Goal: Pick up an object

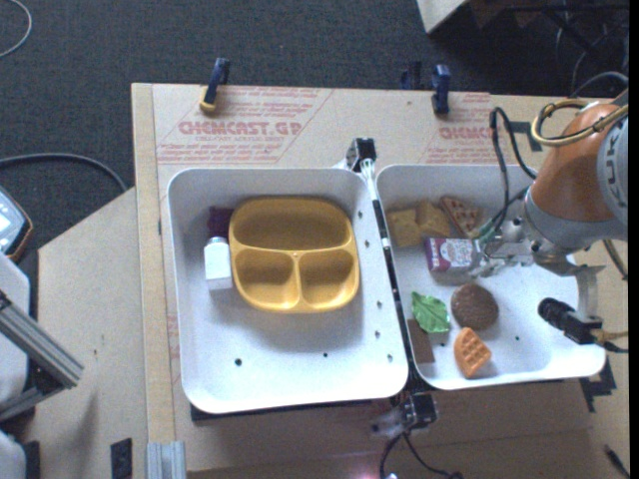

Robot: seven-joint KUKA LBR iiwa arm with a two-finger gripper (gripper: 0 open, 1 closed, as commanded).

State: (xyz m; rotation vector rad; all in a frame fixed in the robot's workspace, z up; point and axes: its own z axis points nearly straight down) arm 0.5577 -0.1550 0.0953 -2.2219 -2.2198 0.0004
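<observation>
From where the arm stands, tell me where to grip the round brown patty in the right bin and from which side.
Take the round brown patty across its rim, coming straight down from above. It lies flat on the floor of the right bin, a low disc, so a side approach would probably fail. The green leaf crowds its left and the orange waffle lies just below, so keep the fingers clear of both.

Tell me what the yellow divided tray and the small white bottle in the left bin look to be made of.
The yellow three-compartment tray looks like moulded plastic with a smooth, slightly glossy finish: uniform colour, rounded rims, soft highlights. The small white bottle beside its left edge also looks like plastic, matte and opaque, though it is too small to be sure.
</observation>
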